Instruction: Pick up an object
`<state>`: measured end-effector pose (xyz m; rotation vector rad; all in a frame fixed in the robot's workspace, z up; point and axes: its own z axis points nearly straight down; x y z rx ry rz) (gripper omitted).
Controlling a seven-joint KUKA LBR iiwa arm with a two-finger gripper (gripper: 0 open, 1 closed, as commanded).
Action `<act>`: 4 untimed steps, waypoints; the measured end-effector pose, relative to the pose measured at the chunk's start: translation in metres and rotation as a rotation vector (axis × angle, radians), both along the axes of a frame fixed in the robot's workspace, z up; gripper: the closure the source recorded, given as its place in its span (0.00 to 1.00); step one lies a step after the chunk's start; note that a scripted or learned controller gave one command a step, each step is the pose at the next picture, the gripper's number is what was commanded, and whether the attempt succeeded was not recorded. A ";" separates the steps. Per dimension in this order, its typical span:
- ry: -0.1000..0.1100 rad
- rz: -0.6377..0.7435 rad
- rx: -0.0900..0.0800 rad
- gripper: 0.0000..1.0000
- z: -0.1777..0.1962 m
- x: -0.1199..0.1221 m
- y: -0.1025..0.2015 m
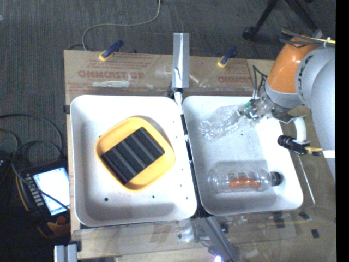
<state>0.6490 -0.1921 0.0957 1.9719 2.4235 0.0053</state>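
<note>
A clear plastic bottle (244, 179) with an orange label and a black cap lies on its side near the front of the right bin (283, 201). A crumpled piece of clear plastic (220, 122) lies near that bin's back wall. A yellow tray-like object with a black ribbed top (135, 152) rests in the middle of the left bin (87, 201). My gripper (253, 109) is low over the back right of the right bin. It sits at the right end of the crumpled plastic, and whether they touch is unclear.
The grey arm with its orange band (289, 72) reaches in over the right bin's back right corner. A metal post (180, 61) stands behind the divide between the bins. Blue clamps (110, 50) hold the cardboard backing.
</note>
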 end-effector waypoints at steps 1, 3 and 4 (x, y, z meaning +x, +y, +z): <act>0.013 -0.324 0.006 0.00 0.100 0.020 -0.026; 0.017 -0.032 0.009 0.00 0.048 -0.117 0.014; 0.003 0.136 0.010 0.00 -0.004 -0.156 -0.025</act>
